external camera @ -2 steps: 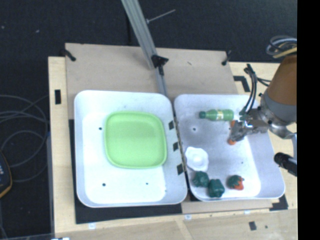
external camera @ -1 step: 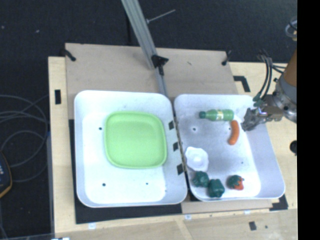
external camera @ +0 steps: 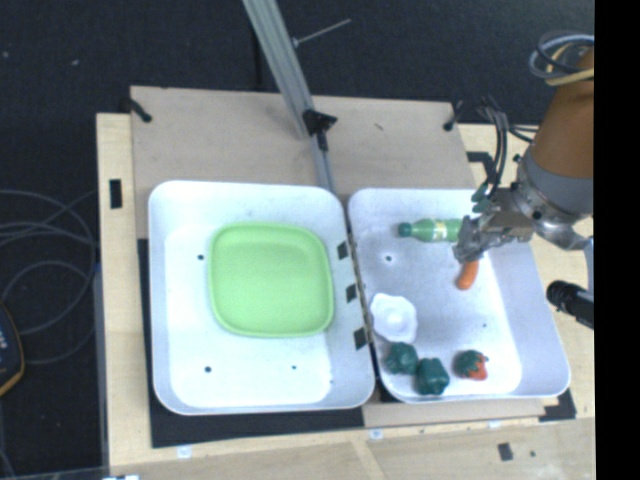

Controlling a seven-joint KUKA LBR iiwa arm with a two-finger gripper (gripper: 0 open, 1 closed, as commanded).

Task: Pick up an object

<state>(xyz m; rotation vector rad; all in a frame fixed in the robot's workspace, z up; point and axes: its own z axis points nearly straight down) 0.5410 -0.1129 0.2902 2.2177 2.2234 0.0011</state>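
Observation:
My gripper (external camera: 472, 251) hangs over the upper right part of the right bin (external camera: 530, 348). A small orange carrot-like piece (external camera: 467, 274) sticks out below its fingertips, its top end pinched between them, so the gripper is shut on it. Just left of the gripper a green bottle (external camera: 430, 230) lies on its side, close to the fingers. A white cup (external camera: 395, 318) sits near the bin's left wall. Two dark green pieces (external camera: 402, 358) (external camera: 432, 375) and a red and green piece (external camera: 472, 365) lie along the bin's front.
The left bin (external camera: 180, 368) holds a light green square plate (external camera: 270, 278). A grey metal pole (external camera: 285, 58) slants down from the top to the gap between the bins. The arm's orange band (external camera: 565, 128) stands at the right edge.

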